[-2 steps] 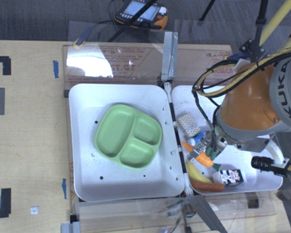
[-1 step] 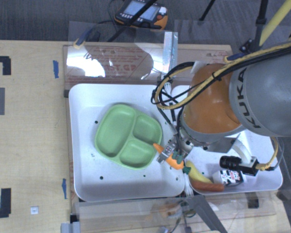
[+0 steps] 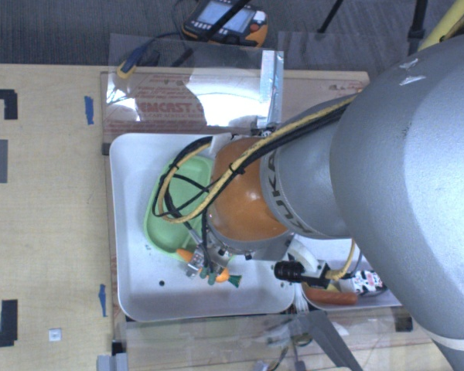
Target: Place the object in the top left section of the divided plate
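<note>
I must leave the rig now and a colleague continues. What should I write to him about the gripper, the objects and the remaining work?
Gripper: low over the left bin, just below the green divided plate; the arm covers most of the plate. Open or shut cannot be judged from this view.
Object: a small orange and green item lies on the bin floor beside the gripper tip. Whether it is gripped is unclear.
Right bin: a red item and a black and white item near its lower edge.
Done: nothing seen placed in the plate.
Left: secure the object, put it in the plate's top left section.
</note>
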`<action>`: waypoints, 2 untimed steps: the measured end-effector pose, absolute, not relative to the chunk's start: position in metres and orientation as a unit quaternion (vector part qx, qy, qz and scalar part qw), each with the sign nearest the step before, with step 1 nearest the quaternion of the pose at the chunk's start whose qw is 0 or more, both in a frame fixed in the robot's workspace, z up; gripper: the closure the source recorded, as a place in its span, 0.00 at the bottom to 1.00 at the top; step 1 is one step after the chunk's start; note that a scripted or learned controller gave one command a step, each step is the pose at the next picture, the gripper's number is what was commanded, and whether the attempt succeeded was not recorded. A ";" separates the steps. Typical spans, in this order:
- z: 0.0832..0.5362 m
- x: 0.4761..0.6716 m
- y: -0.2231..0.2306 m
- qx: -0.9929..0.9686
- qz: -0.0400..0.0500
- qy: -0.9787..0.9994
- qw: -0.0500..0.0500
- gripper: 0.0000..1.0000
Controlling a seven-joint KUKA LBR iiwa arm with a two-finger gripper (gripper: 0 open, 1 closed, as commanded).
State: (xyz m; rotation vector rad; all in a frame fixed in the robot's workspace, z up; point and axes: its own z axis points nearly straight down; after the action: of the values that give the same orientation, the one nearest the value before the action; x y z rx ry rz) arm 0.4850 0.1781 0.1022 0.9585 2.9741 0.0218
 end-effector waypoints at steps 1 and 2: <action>0.188 0.514 0.114 0.402 0.000 0.916 0.001 1.00; 0.112 0.530 0.168 0.385 0.011 0.923 0.013 1.00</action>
State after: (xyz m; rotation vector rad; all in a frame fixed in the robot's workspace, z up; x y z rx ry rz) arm 0.5297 0.1683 0.1120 1.2006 2.8752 0.0343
